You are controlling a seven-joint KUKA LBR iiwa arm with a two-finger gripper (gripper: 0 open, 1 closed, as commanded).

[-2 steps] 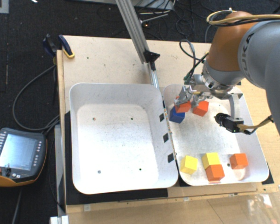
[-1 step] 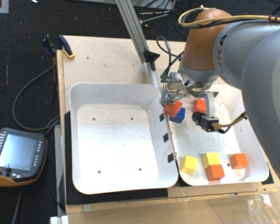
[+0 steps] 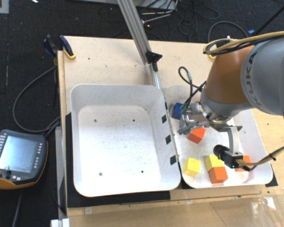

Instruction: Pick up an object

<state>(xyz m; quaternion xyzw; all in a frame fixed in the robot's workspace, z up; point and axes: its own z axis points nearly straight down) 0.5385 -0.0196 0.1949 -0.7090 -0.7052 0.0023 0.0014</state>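
Nearest the camera, along the front of the right bin (image 3: 262, 176), lie a yellow block (image 3: 191, 166), a second yellow block (image 3: 211, 161) touching an orange block (image 3: 218, 174), and a small orange piece (image 3: 244, 161) toward the right rim, partly hidden by a dark fitting (image 3: 226, 155) on the arm. A little further in sits an orange-red block (image 3: 196, 135), tilted, just below the jaws (image 3: 191, 123). The wrist body covers the tips, so I cannot tell whether the jaws stand wide or narrow; nothing is visible between them. A blue block (image 3: 176, 110) lies just beyond, by the bin's left wall, partly masked by cabling. The left bin (image 3: 116, 138) occupies the middle of the counter (image 3: 104, 60). The arm (image 3: 248, 79), with its orange band, comes in from the right over the far half of the right bin. Further back a slanted metal post (image 3: 135, 22) rises from the counter. Judgement: the pick is not yet shown as done; every block appears to rest on the bin floor. Left to do: close on one, likely the orange-red block, and lift it.
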